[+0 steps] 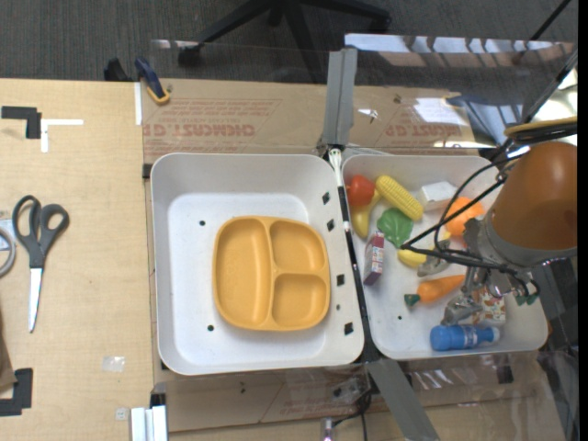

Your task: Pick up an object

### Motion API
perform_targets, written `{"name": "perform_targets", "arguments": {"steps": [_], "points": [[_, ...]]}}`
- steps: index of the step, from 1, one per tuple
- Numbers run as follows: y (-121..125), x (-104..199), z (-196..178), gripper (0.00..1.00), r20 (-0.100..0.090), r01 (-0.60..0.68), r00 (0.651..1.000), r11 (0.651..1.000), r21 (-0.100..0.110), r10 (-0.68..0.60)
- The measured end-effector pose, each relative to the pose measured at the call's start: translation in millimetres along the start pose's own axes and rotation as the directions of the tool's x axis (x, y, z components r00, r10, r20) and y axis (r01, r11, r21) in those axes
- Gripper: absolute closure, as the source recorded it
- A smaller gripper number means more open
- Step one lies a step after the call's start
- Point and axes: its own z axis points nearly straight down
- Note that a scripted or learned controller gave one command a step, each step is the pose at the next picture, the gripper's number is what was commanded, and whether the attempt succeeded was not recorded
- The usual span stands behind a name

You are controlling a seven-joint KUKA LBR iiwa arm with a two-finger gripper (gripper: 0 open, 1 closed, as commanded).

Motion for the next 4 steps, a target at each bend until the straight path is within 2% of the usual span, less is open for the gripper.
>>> {"name": "perform_targets", "arguments": {"steps": [1,2,3,4], "points": [[22.7,-0.1,-1.9,0.00,0.006,-0.071,0.997,0.997,0.003,0.071],[21.1,-82.9,3.5,0.00,-0.013,-0.129,0.992,0.992,-0.004,0.128],[33.0,-26.5,4.0,0.00,-0.016,-0.142,0.990,0.990,-0.003,0.142],[7.8,11.5,-4.6,0.00,0.021,-0.187,0.982,0.982,0.005,0.187]]}}
